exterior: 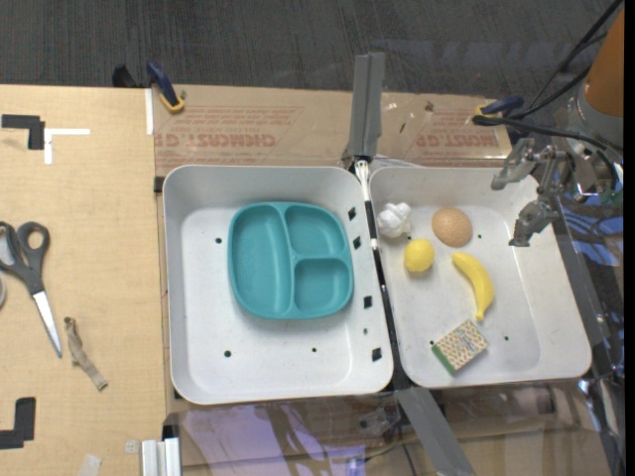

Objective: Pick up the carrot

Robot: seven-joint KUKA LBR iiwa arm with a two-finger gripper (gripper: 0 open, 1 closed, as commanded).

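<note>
My gripper (508, 210) hangs over the far right corner of the right bin (556, 365). It is open, with nothing between its fingers (523, 229). Below and to its left in that bin lie a brown egg-shaped item (452, 227), a yellow lemon (420, 256), a banana (476, 283), a white lumpy item (394, 219) and a small patterned box (460, 346). The gripper touches none of them.
The left bin (193, 365) holds a teal divided plate (292, 261). Scissors (32, 276) lie on the cardboard bench to the left. Clamps (167, 87) and cables (556, 97) sit along the back edge. A grey divider post (366, 107) rises between the bins.
</note>
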